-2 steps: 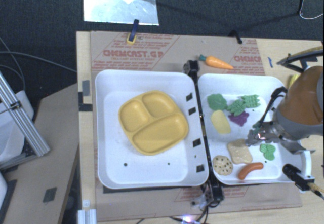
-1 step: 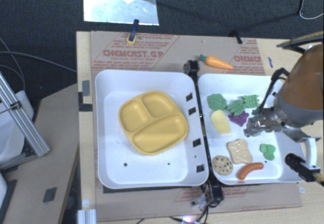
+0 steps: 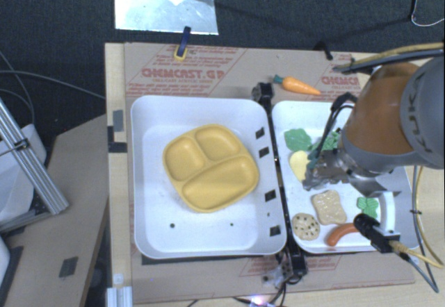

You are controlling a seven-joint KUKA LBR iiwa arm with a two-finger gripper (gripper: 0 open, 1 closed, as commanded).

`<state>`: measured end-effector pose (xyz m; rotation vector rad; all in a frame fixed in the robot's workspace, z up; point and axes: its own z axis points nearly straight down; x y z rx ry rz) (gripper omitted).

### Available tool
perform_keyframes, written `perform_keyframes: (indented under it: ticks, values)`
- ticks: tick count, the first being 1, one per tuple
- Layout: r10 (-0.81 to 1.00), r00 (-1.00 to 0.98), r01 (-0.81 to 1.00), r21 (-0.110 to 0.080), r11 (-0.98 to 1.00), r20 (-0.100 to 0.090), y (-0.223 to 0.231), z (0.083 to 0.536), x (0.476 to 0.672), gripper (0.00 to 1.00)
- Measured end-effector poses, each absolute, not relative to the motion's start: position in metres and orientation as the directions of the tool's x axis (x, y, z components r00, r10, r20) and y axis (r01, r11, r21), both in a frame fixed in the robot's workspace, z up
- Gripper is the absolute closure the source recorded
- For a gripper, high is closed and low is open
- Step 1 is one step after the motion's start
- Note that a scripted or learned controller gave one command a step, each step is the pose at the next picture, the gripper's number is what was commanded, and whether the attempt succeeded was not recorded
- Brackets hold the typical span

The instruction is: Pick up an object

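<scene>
The end effector point(image 3: 314, 175) hung low in the right bin point(image 3: 396, 239), its grip too hidden to tell, right by the pale yellow piece point(image 3: 298, 163) and toast point(image 3: 328, 207), so it could bump them or grab nothing.

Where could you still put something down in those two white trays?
The left tray has bare floor all round the yellow plate, widest along its near edge. The right tray is crowded: toy foods like the cookie and toast, plus the arm.
</scene>
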<state>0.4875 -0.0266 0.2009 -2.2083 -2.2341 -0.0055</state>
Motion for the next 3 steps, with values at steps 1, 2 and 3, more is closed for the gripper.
perform_keyframes:
  ticks: [1,2,3]
  values:
    - [1.0,-0.016,1.0,0.005,0.016,0.004,0.07,0.242,0.487,1.0]
    - [1.0,-0.012,1.0,0.018,0.011,0.007,0.113,0.387,0.488,1.0]
    - [1.0,-0.008,1.0,0.009,0.007,0.003,0.15,0.425,0.52,1.0]
